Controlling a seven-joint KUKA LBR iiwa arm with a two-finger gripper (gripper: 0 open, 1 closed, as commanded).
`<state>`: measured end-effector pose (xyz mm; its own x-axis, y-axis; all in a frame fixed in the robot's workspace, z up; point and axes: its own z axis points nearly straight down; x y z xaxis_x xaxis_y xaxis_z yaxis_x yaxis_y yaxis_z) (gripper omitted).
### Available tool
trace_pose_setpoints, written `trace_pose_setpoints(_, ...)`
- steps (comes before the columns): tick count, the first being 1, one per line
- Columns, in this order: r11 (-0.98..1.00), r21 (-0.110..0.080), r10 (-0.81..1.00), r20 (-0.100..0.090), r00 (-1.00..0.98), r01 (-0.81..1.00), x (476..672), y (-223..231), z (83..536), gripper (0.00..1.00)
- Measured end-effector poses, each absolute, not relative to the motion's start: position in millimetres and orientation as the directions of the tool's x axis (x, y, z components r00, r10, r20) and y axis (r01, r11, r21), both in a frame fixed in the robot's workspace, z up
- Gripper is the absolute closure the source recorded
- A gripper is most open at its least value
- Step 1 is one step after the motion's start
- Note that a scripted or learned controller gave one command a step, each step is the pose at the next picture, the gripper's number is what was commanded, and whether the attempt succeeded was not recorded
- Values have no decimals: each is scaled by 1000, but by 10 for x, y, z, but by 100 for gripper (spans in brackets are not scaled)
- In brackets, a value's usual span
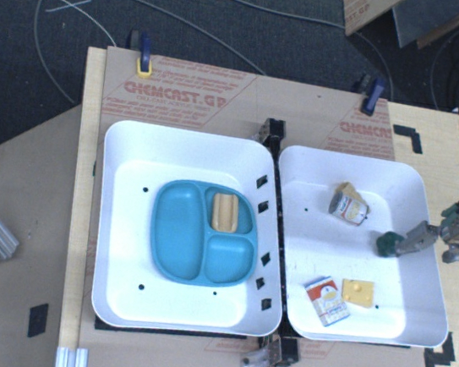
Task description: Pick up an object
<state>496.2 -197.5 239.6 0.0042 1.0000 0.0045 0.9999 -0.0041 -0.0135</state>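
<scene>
I'm seeing the end effector (397,243) hovering over the right bin (413,327), touching a small green object (389,242). Can't tell its state. Can (349,206) lying nearby.

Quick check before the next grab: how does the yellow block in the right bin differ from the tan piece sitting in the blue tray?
The yellow block is bright yellow and roughly square; the tan piece is duller and elongated. The yellow block lies on the floor of the right bin, beside a red and white packet; the tan piece sits in the upper right compartment of the blue tray in the left bin. Both are small, lie flat, and sit apart from the gripper.
</scene>
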Motion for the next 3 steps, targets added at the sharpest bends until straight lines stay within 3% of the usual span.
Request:
trace_pose_setpoints(1,0,-1,1000,1,0,1000,4990,-1967,2460,0)
trace_pose_setpoints(3,1,-8,1000,4,-1,1000,4845,-1861,1302,0)
